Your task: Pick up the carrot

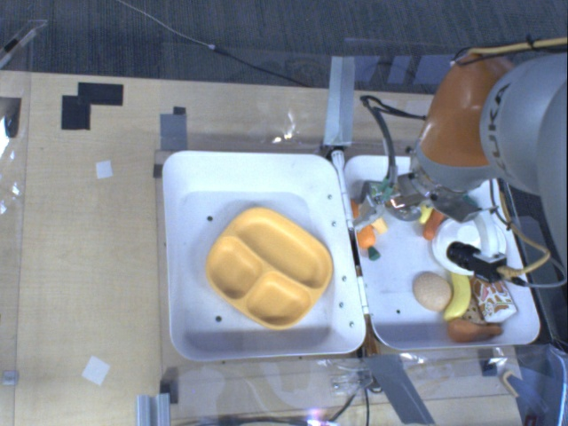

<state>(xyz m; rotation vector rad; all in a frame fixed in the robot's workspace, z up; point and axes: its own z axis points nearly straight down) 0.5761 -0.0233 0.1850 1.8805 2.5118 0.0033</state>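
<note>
The carrot (366, 234), a small orange piece with a dark green end, lies in the right bin (398, 313) close against its left wall. My gripper (388, 202) hangs over the upper left part of that bin, just above and to the right of the carrot. The grey arm with its orange band (461, 122) covers the bin's upper right part. I see nothing lifted clear of the bin floor.
The right bin also holds a beige round item (432, 291), a banana (458, 297), a white dish (475, 238), a small printed box (495, 302) and a reddish-brown item (470, 330). A yellow divided plate (269, 266) sits in the left bin (191, 238).
</note>
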